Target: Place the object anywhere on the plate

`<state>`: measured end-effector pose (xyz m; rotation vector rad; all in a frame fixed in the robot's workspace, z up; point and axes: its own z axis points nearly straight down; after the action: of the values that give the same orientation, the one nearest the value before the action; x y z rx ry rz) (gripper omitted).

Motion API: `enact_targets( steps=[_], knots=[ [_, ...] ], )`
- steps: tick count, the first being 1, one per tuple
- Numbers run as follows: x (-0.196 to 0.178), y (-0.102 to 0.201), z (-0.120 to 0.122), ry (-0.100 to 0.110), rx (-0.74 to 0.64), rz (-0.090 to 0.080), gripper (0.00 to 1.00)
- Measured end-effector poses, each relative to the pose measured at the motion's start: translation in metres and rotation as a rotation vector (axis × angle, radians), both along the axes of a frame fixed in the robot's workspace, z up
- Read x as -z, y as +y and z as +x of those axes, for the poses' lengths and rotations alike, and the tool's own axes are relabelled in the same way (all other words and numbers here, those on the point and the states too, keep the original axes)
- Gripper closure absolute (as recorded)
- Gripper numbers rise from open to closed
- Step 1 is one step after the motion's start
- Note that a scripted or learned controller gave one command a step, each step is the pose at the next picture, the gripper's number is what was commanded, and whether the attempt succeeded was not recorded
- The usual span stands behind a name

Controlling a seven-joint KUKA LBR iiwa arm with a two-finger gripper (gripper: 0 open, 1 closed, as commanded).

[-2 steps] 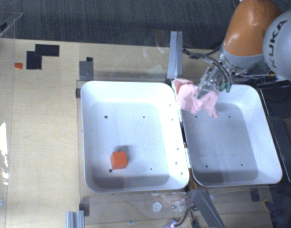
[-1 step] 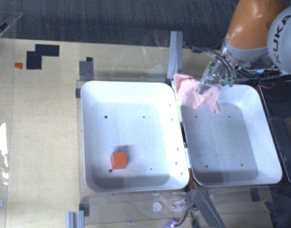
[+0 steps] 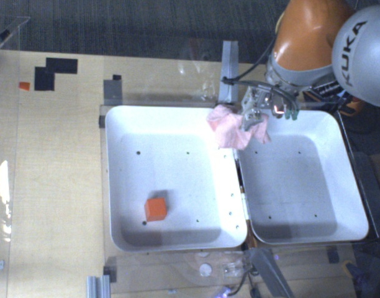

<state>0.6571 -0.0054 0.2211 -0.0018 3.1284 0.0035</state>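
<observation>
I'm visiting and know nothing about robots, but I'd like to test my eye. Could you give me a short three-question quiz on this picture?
1. True or false: the orange block lies in the right bin.
2. What hangs at the gripper? A) a pink cloth B) a blue cup C) a green ball
3. Fill in: the pink cloth hangs above the ____ between the two bins.

Key
1. False: it lies in the left bin, near its front.
2. A. The cloth dangles from the gripper, near the bins' back edge.
3. Divide, or shared rim.
</observation>
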Motion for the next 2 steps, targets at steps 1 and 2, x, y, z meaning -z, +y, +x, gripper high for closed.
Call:
enact_targets(
  steps=[1, 2],
  knots=[
    [-0.008, 0.049, -0.014, -0.001, -0.002, 0.001, 1.0],
    [-0.001, 0.099, -0.023, 0.001, 0.0, 0.002, 1.0]
  ],
)
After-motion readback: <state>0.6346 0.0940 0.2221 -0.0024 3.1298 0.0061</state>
